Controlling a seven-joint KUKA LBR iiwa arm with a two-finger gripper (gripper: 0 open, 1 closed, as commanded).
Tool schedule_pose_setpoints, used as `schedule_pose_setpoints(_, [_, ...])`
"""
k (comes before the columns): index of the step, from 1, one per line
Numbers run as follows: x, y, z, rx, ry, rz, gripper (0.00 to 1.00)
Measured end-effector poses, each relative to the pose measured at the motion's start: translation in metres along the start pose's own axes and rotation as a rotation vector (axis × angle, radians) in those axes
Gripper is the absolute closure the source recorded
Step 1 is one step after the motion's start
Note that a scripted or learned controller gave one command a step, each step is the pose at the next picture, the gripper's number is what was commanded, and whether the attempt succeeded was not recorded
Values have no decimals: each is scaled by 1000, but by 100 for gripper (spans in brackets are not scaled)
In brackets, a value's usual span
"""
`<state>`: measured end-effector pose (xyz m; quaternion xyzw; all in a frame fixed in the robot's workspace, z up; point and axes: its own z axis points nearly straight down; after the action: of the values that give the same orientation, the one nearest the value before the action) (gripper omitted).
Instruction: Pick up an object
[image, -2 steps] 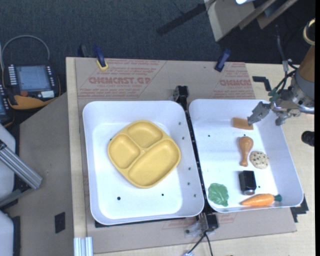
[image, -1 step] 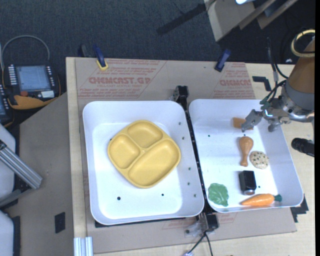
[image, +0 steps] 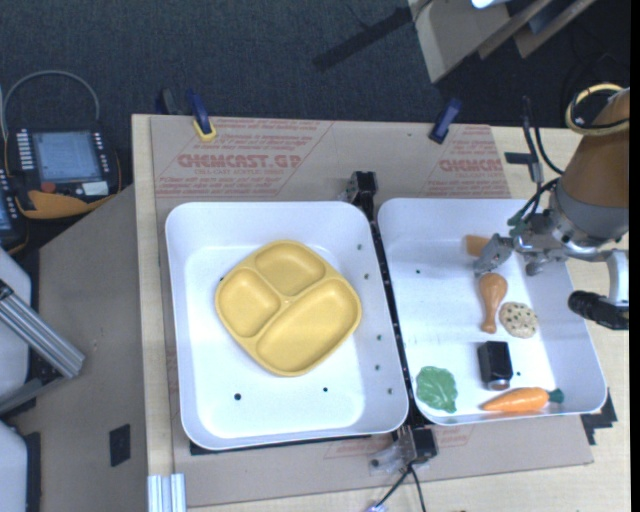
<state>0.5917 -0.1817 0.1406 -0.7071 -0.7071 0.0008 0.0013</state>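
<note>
On the tabletop (image: 150, 300), at far left, left bin (image: 200, 400) carrying a yellow divided plate (image: 288, 320), tilted on the diagonal. Across the centre divider, right bin (image: 420, 240) holding the candidates: green leaf (image: 437, 388) near the front wall, black block (image: 494, 363) beside it, carrot (image: 516, 401) lying along the front wall, long axis left-right, green top pointing right. Further back, drumstick (image: 490, 298) as likeliest target, long axis running front to back, fat end up toward the rear, thin bone end pointing forward; cookie (image: 518, 319) just beside its lower half. Small orange piece (image: 477, 244) near the rear. Jaws (image: 512, 253) hovering just above the drumstick's fat end, appearing spread and pinching nothing, though hard to make out.

Likely risks: closing along the drumstick's length rather than across it and slipping off the rounded end; nudging the cookie; catching the orange piece instead.
</note>
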Motion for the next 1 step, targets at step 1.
schedule_pose_setpoints(1, [1, -1, 53, 4, 1, 0, 0])
